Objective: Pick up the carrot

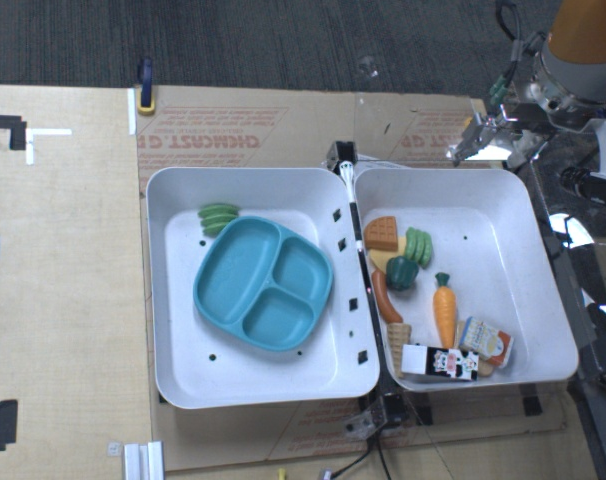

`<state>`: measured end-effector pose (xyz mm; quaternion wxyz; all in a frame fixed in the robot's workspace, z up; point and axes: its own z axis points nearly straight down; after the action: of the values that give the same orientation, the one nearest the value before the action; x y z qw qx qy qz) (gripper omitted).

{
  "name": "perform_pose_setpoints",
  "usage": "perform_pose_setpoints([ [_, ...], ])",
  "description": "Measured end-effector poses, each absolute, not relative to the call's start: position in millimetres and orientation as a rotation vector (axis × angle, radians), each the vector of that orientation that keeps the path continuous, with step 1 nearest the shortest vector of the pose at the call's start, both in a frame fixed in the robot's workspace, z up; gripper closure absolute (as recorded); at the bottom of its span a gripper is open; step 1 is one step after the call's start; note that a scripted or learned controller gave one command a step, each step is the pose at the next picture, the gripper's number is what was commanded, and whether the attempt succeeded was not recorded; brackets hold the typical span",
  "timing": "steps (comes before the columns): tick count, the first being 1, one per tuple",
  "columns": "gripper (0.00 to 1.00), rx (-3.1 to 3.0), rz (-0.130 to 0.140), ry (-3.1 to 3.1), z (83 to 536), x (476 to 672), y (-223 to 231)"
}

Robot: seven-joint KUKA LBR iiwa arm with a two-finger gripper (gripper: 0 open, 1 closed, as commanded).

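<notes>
While the end effector (pixel 483 133) hangs past the right bin's (pixel 543 268) far rim, state not discernible, the carrot (pixel 444 310) lies mid-bin, leaves away; a mid-body crosswise grasp is advised, clear of the juice carton (pixel 484 342).

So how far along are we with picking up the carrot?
Nothing looks done yet. The carrot lies in the right bin, between the green pepper and the small carton, with nothing gripping it. In hand: the gripper sits beyond that bin's far rim, well away from the carrot. Left: the reach over the bin, the descent, the grasp and the lift.
</notes>
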<state>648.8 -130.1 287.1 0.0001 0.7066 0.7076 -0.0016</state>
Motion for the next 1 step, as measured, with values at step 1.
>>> perform_pose_setpoints([
  [1,0.0,1.905,-0.003,2.499,196.0,559.3,-108.2],
])
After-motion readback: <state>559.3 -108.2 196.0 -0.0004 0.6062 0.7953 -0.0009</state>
